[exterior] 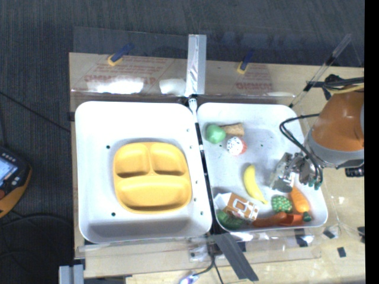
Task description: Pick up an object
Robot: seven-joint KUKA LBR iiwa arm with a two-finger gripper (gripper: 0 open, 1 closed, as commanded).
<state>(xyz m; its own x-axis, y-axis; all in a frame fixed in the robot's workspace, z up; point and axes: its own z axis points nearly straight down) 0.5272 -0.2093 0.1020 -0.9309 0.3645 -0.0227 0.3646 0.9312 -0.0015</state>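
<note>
The right bin [266,114] holds a yellow banana [253,183], a green ball with a tan piece [217,133], a white and red ball [235,146], an orange carton [241,207], a green broccoli piece [281,204], an orange carrot [299,200], a red pepper [278,219] and a dark green vegetable [228,220]. My gripper [288,178] hangs low over the bin's right side, just above the broccoli and carrot and right of the banana. Nothing visible sits between its fingers.
The left bin [95,158] holds a yellow divided tray [153,176]. A metal divider post [196,70] stands at the back between the bins. Black cables [296,123] loop near the arm's orange band [340,126] at the right.
</note>
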